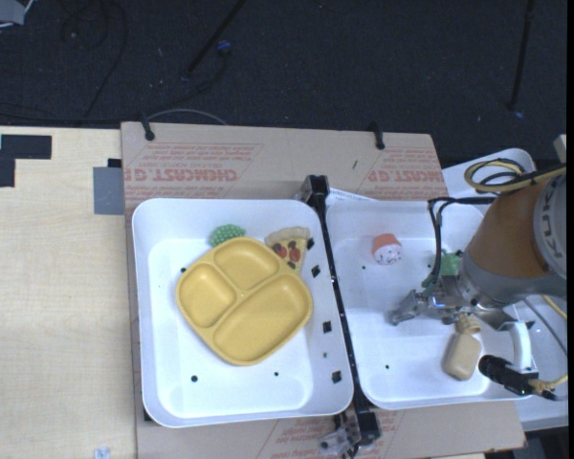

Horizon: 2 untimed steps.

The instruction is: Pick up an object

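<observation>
Gripper (407,312): low in the right bin (383,357); I can't tell if it's released or clenched.
Tan bottle (462,354): just beside it, top tucked under the arm.
Green toy (227,232): partly hidden behind the yellow plate (244,299).

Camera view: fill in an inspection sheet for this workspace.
Surface: white left bin and right bin, side by side on cardboard.
Job's things: left bin holds yellow plate, green toy, pizza toy; right bin holds red-white toy, tan bottle.
Clutter: nothing seen.
Grippers: claw low in the right bin, left of the bottle; grip unclear.
Cables: black leads on the floor.
Surroundings: pale bench at left, dark floor behind.
</observation>
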### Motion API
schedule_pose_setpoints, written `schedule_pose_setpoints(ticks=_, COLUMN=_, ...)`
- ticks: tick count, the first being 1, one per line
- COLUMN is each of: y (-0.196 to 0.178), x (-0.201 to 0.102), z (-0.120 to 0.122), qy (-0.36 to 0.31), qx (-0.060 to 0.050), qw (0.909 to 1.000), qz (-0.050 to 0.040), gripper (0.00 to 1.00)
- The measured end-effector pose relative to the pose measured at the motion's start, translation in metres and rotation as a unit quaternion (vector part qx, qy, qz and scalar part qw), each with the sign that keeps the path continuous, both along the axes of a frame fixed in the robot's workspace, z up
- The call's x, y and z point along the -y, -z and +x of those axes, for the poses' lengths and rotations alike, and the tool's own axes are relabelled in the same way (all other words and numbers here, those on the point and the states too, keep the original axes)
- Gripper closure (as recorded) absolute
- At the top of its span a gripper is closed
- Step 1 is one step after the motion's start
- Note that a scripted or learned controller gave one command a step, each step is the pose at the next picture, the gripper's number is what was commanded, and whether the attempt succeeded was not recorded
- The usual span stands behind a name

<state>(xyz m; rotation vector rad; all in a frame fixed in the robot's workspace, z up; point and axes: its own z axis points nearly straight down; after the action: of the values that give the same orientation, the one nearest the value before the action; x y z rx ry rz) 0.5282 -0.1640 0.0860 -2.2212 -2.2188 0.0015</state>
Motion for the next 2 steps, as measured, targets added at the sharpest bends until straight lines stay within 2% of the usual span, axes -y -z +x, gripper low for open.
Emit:
schedule_pose_setpoints(ticks=1, y=-0.012, x=0.001, z=0.000, qy=0.001, qx=0.000, qw=1.0000, qz=0.0002, gripper=1.00)
schedule_pose_setpoints(ticks=2, y=-0.063, x=0.004, z=-0.009, qy=0.001, qx=0.002, qw=1.0000, qz=-0.0006, gripper=1.00)
